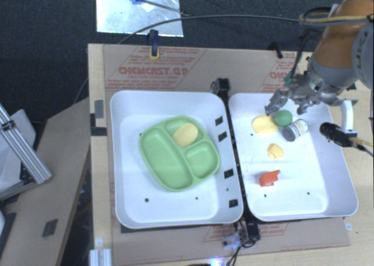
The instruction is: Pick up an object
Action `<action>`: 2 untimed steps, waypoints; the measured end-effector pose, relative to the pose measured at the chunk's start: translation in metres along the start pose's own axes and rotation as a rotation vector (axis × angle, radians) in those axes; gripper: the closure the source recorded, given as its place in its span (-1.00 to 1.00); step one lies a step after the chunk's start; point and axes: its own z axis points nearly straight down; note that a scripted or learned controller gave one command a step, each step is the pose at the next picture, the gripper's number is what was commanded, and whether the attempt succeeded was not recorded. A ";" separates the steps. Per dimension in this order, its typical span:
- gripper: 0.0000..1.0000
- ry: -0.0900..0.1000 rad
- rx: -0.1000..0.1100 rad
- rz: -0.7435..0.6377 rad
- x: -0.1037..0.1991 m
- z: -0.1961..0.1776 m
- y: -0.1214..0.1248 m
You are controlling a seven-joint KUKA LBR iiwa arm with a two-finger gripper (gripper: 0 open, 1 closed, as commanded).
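Dark carpet rings the scene, and on it sits the desk (193, 63), topped with a brown printed cardboard sheet carrying two shallow white bins side by side. Left bin (131, 113): smooth glossy plastic with rounded corners, holding one light-green divided plate (169, 165) with three compartments. One pale yellow, egg-shaped lump (186, 134) rests in the upper small compartment.

Over to the right bin (333, 194), and we count five loose things. One yellow rounded piece (263, 124), soft-looking, lies near the bin's upper left. Touching its right side is one green ball-like object (283, 118). Just beside that, one small cylinder with a grey cap and white label (295, 129) lies on its side. Below them, apart, one small bumpy yellow nugget (275, 151). Lower still, one orange-red blocky piece (269, 178), alone on the white floor.

Now the arm: grey links, a rounded orange band high at the right, metal wrist hardware below. The claw (287, 104) hovers right above the green ball, its two fingers spread apart, released, nothing between them. One finger (274, 105) points down near the yellow piece.
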 end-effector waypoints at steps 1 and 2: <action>-1.00 -0.002 -0.013 -0.002 0.000 -0.007 0.003; -1.00 -0.001 -0.008 0.000 -0.003 0.053 -0.003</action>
